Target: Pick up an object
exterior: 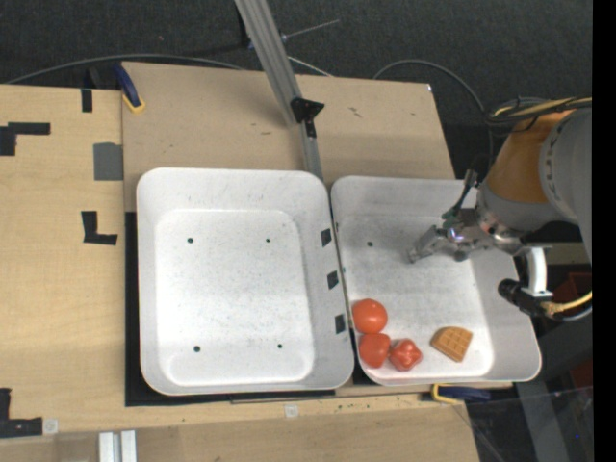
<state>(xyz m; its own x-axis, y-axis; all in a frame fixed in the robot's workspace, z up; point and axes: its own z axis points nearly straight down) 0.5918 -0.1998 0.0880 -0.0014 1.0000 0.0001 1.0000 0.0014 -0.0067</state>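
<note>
Two shallow white bins sit side by side on my worktop (221, 133); the left bin (154, 258) is on one side and the right bin (404, 210) holds everything I could go for. Along its near edge I see an orange-red ball (370, 316), just below it a second red round piece (374, 350), touching that a lumpy red piece (406, 355), and a little further right a tan waffle-like biscuit (452, 343) lying flat. My arm (539, 176) comes in from the right, and the pincer (421, 252) hangs over the bare middle of the right bin, pointing left. All four objects lie nearer the camera than the pincer and apart from it, with nothing between its fingers. I cannot tell from this view whether those fingers are apart or together.
</note>
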